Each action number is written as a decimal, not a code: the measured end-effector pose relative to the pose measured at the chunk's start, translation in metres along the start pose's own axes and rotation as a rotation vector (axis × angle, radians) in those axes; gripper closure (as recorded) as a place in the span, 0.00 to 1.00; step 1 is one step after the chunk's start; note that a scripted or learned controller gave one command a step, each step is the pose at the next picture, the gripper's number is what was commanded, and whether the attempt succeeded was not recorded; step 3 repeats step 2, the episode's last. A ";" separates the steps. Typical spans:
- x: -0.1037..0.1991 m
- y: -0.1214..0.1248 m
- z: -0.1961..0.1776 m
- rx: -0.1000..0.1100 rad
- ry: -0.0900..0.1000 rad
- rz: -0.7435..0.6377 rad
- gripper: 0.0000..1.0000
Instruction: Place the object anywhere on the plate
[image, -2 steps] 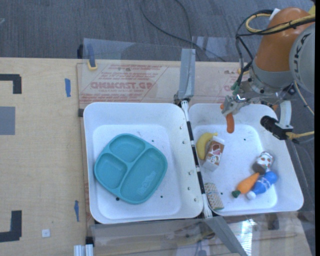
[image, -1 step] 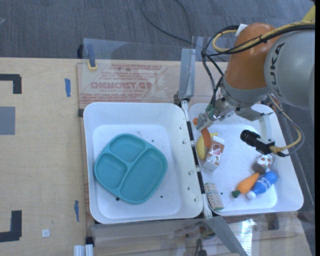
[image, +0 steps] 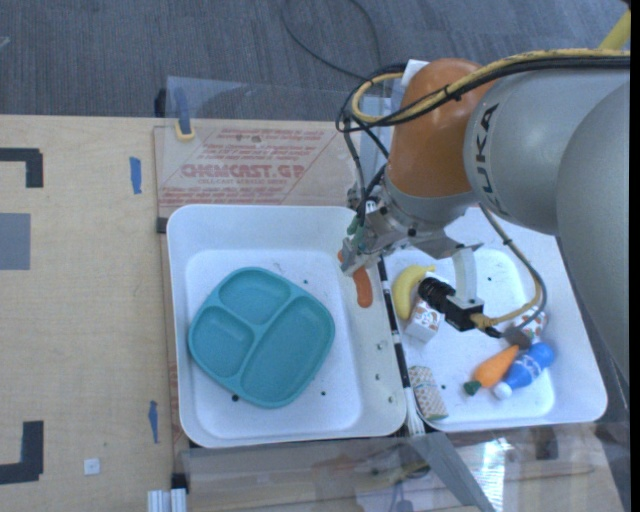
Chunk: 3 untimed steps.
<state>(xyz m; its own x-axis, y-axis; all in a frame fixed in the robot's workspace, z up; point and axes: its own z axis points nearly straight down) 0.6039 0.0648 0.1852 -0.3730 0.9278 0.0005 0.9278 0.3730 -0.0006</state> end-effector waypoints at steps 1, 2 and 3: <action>0.066 -0.012 0.022 0.001 0.000 -0.260 1.00; 0.065 -0.012 0.021 0.000 0.000 -0.258 0.00; 0.065 -0.012 0.021 0.000 0.000 -0.258 0.00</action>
